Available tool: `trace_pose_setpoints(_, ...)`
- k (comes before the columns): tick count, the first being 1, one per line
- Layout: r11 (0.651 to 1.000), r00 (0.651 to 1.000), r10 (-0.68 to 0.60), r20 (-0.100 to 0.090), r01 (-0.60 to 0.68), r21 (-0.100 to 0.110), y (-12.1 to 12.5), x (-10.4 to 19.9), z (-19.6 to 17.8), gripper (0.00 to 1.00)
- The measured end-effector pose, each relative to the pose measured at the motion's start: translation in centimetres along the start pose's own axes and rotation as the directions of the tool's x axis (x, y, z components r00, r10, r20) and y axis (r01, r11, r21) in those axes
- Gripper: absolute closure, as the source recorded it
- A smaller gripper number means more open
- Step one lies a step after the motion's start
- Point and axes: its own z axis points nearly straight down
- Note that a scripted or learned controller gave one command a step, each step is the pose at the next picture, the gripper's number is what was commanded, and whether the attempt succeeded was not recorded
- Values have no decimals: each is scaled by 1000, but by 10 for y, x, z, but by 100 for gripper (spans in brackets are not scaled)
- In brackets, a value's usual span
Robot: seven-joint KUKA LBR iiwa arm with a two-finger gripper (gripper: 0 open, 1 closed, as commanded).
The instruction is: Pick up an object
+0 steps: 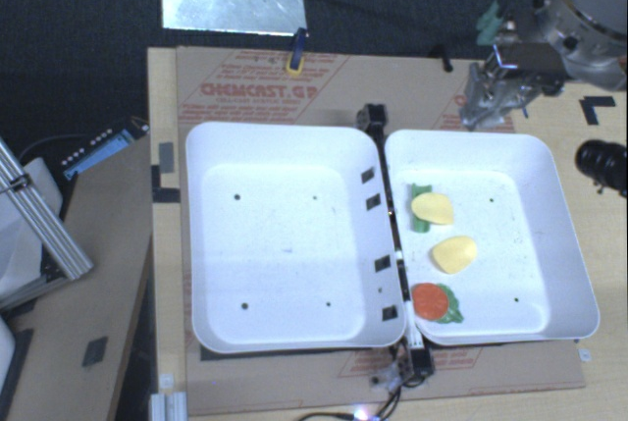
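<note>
The pincer [488, 105] hangs just beyond the far rim of the right bin [549, 213]. Directly below it in the view that bin's floor lies open along the far and right sides. Further from the pincer, toward the left wall, three things crowd the way: a yellow piece on a green leaf [431, 208], a second yellow piece [454, 254], and a red tomato-like piece [432, 301]. Left of the pincer, past the black-clipped divider [385, 233], the left bin [211, 252] offers broad free floor.

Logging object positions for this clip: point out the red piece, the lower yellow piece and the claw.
red piece [429, 299], camera view, middle of its red top.
lower yellow piece [454, 254], camera view, its centre.
claw [488, 108], camera view, between its fingertips, above the right bin's far rim.
</note>
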Motion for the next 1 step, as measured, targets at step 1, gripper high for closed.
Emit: trace_pose_setpoints(1,1000,1000,0,0,0,0,0,31,0,100)
